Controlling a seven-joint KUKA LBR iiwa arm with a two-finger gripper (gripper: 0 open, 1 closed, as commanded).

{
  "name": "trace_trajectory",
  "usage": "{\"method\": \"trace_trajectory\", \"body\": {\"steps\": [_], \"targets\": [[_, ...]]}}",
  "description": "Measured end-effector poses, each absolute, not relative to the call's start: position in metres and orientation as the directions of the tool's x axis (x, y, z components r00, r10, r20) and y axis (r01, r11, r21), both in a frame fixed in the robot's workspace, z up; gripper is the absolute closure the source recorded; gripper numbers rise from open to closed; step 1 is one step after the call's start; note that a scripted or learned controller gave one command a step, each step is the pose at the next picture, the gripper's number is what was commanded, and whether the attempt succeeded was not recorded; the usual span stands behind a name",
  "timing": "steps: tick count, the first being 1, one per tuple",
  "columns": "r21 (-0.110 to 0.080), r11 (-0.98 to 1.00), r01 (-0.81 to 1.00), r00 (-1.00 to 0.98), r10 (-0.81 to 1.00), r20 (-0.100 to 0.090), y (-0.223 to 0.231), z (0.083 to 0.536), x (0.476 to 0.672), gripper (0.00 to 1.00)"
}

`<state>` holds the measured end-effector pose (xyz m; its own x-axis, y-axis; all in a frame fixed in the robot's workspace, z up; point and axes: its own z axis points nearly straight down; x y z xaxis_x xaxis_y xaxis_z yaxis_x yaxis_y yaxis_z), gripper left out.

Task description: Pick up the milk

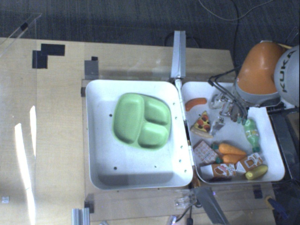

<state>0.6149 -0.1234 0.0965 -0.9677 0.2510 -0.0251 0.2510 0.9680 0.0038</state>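
Your milk carton (249, 163) lies on its side at the right bin's (276, 146) near edge, hemmed by two carrots (228, 153), a chocolate carton (222, 171) and a pickle (256, 172). The hand (224, 116) hangs open, holding nothing, above a pizza slice (202, 123). A green tray (141, 120) sits in the left bin (101, 139) on the pale wooden desk (47, 139)

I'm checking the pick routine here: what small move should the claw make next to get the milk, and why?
Probably shift toward the bin's near edge. The claw hovers by the pizza slice, while the milk carton lies beyond the carrots, beside the chocolate carton.
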Motion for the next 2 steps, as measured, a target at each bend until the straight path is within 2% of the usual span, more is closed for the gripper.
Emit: {"method": "trace_trajectory", "body": {"steps": [1, 2], "targets": [[0.001, 0.992, 0.129, -0.992, 0.129, -0.013, -0.188, 0.089, 0.654, 0.0], [0.002, 0.999, 0.032, -0.999, 0.032, 0.002, -0.204, 0.087, 0.665, 0.0]]}}
